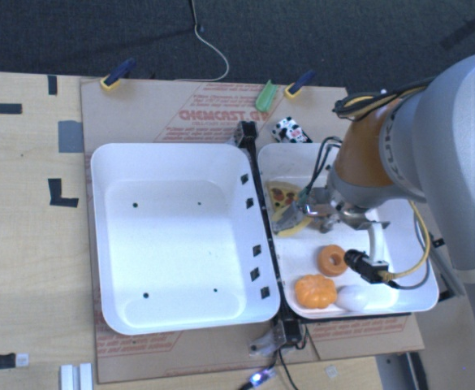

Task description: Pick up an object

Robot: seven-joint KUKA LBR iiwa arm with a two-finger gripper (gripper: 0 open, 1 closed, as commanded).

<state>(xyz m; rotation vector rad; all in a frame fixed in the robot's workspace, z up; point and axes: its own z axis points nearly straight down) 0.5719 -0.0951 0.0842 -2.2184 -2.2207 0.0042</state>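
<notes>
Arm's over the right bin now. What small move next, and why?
Probably lower the gripper straight down onto the yellow item in the right bin. The gripper hangs near that item's right end and nothing shows between its fingers. The orange ring and orange fruit lie further toward the near edge, so they would need a bigger shift.

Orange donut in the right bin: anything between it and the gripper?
Nothing visible. The donut lies bare on the right bin's floor, just below the gripper. The orange fruit and white ball sit beyond it, toward the bin's near edge; the banana lies to the gripper's left.
</notes>
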